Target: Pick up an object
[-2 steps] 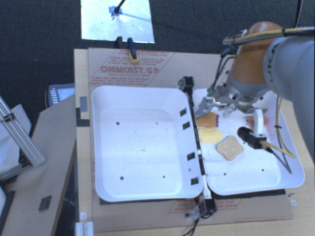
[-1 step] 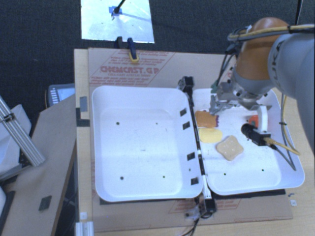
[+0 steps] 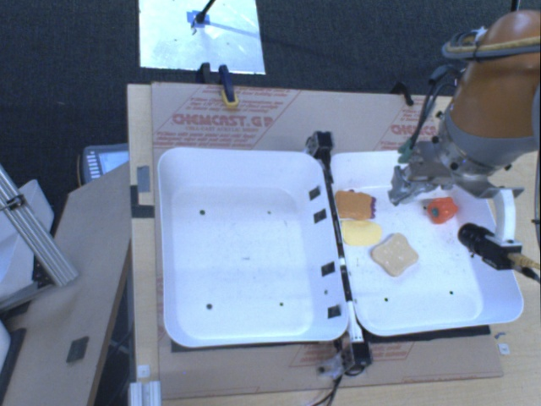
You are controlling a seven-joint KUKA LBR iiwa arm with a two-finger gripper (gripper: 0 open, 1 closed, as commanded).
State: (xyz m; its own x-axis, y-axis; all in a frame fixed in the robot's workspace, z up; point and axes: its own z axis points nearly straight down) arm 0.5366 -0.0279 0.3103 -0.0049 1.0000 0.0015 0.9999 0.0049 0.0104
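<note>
The right bin [image 3: 439, 311] holds several small items. An orange-brown piece [image 3: 355, 204] lies at its left side near the divider, with a pale yellow flat piece [image 3: 362, 233] just below it. A tan toast-shaped piece [image 3: 395, 255] rests toward the middle. A red-orange tomato-like piece [image 3: 440, 210] sits further right. My gripper [image 3: 408, 189] hangs above the bin's upper middle, between the orange-brown piece and the red-orange one, with nothing seen between its fingers.
The left bin [image 3: 245, 244] lies beside the right one, with black clips [image 3: 325, 218] along the shared rim. A black cylindrical part [image 3: 486, 245] juts over the right bin's right side. A yellow clamp [image 3: 228, 96] sits on the board behind the bins.
</note>
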